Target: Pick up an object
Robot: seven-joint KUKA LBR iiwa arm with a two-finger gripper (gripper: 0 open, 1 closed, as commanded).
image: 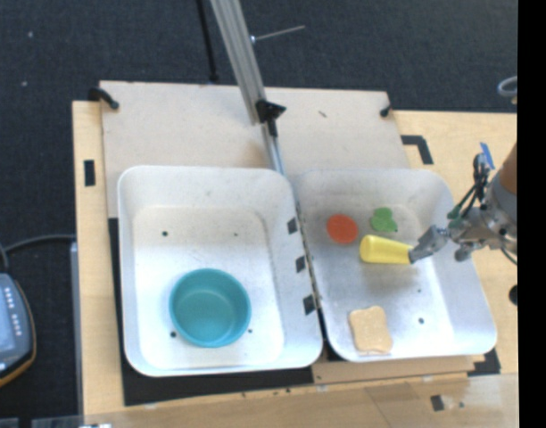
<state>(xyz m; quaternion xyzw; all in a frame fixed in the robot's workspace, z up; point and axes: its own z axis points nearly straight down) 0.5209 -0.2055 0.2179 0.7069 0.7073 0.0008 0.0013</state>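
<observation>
The right bin (460, 328) holds a yellow block (384, 251) near its middle, a red-orange round piece (343, 229) to its upper left, a small green piece (384, 219) just above it, and a tan bread-like slice (370, 330) near the front wall. My gripper (434, 242) reaches in from the right, low over the right bin. Its tip lies against or just beside the right end of the yellow block. Nothing is visibly lifted.
A teal bowl (210, 307) stands in the front part of the left bin (139, 203). A slanted metal pole (242, 52) rises behind the bins. A handheld pendant (5, 324) rests off the bench at the far left.
</observation>
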